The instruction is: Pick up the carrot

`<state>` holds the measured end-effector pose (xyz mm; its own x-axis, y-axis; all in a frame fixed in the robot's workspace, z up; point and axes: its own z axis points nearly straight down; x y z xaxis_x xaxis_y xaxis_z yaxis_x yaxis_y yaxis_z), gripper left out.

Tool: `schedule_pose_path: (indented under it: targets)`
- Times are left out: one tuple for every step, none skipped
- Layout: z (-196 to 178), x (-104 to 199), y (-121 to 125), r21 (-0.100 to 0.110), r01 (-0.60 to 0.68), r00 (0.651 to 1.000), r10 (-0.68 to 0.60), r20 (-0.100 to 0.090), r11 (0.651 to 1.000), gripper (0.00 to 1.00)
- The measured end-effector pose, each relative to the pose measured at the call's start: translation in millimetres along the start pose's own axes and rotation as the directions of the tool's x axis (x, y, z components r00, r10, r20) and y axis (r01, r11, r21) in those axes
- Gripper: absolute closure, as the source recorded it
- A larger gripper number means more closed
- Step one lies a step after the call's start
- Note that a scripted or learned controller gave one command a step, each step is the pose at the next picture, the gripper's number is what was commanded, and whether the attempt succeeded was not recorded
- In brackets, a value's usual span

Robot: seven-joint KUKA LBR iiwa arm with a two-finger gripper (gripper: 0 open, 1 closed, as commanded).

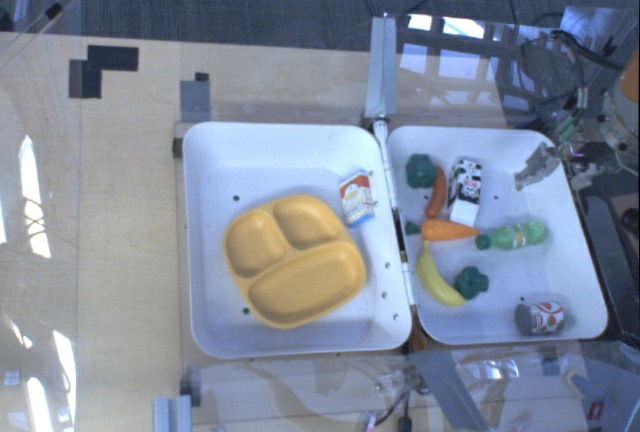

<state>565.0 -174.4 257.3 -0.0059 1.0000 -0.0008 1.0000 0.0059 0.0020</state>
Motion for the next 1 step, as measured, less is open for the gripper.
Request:
schedule_pose_path:
  targets:
    - [98.2,8.7,-13.7,0.000,0.172,0.985,-0.172,0.000,0.985,0.00]
